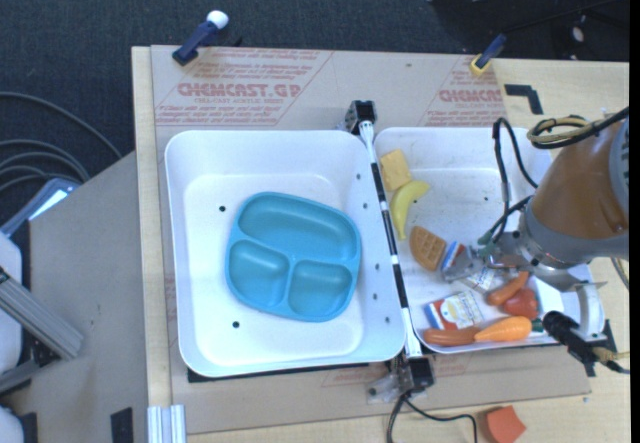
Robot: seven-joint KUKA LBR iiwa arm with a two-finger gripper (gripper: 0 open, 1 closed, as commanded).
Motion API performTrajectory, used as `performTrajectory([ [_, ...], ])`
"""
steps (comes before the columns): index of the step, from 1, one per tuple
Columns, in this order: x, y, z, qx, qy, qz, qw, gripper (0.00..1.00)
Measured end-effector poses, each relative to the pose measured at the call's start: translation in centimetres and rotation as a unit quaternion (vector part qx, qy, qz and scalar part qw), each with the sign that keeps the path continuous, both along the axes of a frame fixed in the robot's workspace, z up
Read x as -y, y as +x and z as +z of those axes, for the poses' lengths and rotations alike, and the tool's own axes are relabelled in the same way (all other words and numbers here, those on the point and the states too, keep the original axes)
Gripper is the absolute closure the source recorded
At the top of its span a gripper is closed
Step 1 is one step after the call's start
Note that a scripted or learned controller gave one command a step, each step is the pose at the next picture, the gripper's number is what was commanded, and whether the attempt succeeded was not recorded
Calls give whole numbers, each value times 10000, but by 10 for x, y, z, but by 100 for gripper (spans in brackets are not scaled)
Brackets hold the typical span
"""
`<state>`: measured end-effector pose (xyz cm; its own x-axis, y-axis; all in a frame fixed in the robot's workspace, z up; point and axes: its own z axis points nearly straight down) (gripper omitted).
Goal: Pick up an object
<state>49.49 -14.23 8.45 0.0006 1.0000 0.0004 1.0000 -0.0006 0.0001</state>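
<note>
Hand (478, 259), grip state unclear, hangs above the carrot (502, 330) lying lengthwise left to right.

R bin (455, 146) front crowded w/ toys; its back half open.

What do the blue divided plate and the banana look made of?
Blue divided plate: probably moulded plastic, with an even colour, soft sheen and rounded compartment walls. Banana: likely a plastic toy, uniformly yellow and smooth, though too small to be sure.
</note>
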Motion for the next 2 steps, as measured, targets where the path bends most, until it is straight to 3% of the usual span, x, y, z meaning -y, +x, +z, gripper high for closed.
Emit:
performTrajectory([
  [1,0,0,9,2,-3,-4,10000,100],
  [2,0,0,10,3,-3,-4,10000,0],
])
